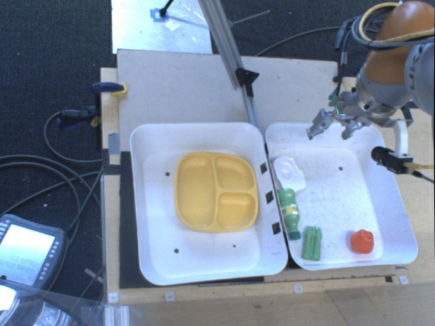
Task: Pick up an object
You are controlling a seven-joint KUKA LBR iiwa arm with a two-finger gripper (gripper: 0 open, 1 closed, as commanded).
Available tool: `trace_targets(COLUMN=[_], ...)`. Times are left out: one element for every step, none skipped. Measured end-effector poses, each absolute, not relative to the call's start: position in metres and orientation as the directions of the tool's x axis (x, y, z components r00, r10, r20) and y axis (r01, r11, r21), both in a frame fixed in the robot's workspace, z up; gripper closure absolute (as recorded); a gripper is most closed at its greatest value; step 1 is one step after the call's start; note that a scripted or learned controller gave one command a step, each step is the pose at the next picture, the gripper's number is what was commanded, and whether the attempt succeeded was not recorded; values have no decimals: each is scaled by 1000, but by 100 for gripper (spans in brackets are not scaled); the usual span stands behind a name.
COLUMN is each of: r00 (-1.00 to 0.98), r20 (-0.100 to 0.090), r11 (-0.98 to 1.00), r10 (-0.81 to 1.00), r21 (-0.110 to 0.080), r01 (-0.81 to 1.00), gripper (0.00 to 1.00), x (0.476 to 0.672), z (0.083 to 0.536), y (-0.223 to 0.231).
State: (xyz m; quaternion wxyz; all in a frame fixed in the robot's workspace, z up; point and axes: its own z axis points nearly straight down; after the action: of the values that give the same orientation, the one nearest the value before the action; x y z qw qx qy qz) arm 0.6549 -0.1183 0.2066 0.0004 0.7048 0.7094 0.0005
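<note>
My gripper (333, 127) hangs open over the far edge of the right bin (391, 202), with nothing between its fingers. Well below it in that bin lie a white object (289, 173) by the left wall, a green bottle (290, 212) under it, a small green ribbed piece (312, 243) and a red-orange object (362, 241) near the front. A yellow divided plate (216, 191) rests in the left bin (153, 250).
A slanted grey pole (224, 36) with a black clamp crosses above the bins' shared wall. Cables and a pendant lie on the floor to the left. Bare bin floor lies between the gripper and the objects.
</note>
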Motion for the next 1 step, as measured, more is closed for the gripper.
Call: trace_targets(r00=[-7], r20=[-1], r11=[7], r10=[1000], r21=[1], r01=[1000], gripper=[0], x=[655], z=[207], y=[-118])
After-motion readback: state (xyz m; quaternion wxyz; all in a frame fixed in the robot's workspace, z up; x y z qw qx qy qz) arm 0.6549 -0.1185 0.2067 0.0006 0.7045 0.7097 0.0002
